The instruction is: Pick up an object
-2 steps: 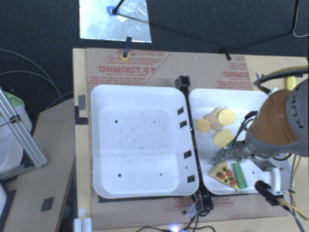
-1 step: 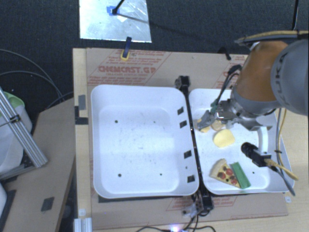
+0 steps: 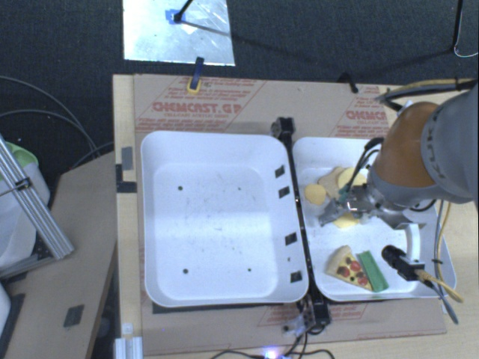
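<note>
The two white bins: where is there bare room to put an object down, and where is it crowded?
The left bin offers bare floor from wall to wall. The right bin is crowded: yellow pieces under the gripper, and a pizza slice beside a green block near the front. A small bare patch lies between the pizza slice and the divider.

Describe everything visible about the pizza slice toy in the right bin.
The triangular toy pizza slice, plastic by its look, has a tan crust edge and a red and yellow top with darker spots. It lies flat on the floor of the right shallow white bin, near its front, tip pointing up-left. A green rectangular block lies against its right side.
</note>
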Tool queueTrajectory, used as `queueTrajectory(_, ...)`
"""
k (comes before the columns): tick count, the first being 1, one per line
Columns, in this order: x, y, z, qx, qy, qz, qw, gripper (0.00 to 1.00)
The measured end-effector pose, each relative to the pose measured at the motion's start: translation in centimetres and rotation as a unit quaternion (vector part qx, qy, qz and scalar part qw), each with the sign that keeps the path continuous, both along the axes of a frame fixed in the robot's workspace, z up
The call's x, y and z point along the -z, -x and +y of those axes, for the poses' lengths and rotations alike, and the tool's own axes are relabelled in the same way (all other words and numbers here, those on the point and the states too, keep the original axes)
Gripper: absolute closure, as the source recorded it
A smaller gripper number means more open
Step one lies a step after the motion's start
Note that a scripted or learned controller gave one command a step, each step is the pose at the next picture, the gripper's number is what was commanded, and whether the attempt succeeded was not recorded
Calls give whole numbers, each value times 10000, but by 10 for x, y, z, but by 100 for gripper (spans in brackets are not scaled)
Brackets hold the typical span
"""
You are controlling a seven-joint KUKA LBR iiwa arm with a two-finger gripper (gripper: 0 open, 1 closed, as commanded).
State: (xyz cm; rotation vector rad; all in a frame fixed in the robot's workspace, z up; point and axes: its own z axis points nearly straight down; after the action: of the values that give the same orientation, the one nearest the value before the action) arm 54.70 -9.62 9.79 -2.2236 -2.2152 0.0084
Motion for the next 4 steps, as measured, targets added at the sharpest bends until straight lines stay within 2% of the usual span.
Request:
queueTrajectory(1, 15, 62, 11, -13, -19, -2, 10000, 0)
queueTrajectory(2, 12, -25, 14, -54, -2, -76, 10000, 0)
queueTrajectory(3, -92, 42, 72, -65, -26, -52, 10000, 0)
queueTrajectory(4, 18, 19, -19, 10, 8, -27, 10000, 0)
